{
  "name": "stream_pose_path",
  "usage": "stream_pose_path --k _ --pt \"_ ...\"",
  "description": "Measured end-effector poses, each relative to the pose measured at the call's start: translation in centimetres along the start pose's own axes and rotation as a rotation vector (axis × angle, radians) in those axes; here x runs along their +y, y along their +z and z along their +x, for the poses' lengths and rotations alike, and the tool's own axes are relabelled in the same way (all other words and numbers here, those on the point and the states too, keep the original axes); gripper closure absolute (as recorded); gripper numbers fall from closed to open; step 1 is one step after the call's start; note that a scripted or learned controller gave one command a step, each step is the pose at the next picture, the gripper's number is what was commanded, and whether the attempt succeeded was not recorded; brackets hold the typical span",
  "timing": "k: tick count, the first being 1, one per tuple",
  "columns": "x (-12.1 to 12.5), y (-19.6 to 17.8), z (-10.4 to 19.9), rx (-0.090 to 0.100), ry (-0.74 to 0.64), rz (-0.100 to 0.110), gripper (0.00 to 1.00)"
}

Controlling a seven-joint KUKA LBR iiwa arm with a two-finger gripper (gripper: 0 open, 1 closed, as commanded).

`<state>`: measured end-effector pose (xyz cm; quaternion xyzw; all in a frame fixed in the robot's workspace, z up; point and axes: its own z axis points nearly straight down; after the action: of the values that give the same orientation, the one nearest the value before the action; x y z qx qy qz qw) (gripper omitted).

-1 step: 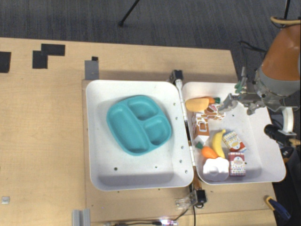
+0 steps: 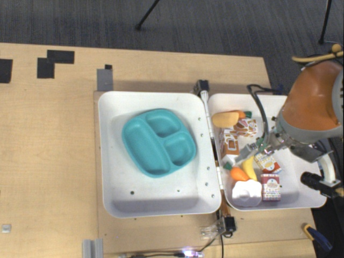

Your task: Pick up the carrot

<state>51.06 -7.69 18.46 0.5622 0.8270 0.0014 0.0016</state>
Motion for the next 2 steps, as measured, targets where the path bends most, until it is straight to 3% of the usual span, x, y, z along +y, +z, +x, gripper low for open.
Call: stream_pose_path --k 1,2 --pt "-2.7 9.4 -1.1 -0.003 -0.103 -0.003 0.0" --pt "-2.4 8.4 -1.1 -0.005 -0.104 -0.01 1.0"
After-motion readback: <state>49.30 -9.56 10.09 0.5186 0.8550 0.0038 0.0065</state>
